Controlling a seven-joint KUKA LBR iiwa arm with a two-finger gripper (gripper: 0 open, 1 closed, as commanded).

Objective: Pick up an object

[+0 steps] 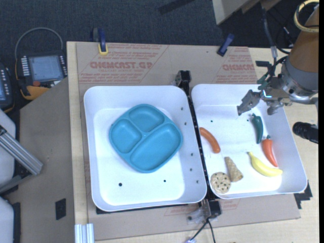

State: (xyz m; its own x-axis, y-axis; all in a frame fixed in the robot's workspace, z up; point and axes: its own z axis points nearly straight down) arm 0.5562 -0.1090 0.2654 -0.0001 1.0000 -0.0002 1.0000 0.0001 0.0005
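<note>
My gripper (pixel 259 104) hangs over the far part of the right bin (pixel 223 97), its dull grey metal fingers (pixel 247 103) spread apart with nothing between them. Just below them lies a dark green pepper (pixel 258 128) — slim, curved and glossy. Next to it, nearer the front, sits a red-orange pepper (pixel 270 152), tapered, with a small green stem end. Beside that lies a smooth yellow banana (pixel 264 166), bent in a shallow arc. Toward the bin's left wall rests an orange hot dog (pixel 210 139), a rounded cylinder set at a slant. At the front are a tan, ridged ice-cream cone (pixel 234 168) and a round, speckled cookie (pixel 220 181), touching each other. The left bin (pixel 96 135) — shallow white plastic with rounded corners — carries a sky-blue divided plate (pixel 146 137) with three compartments.
</note>
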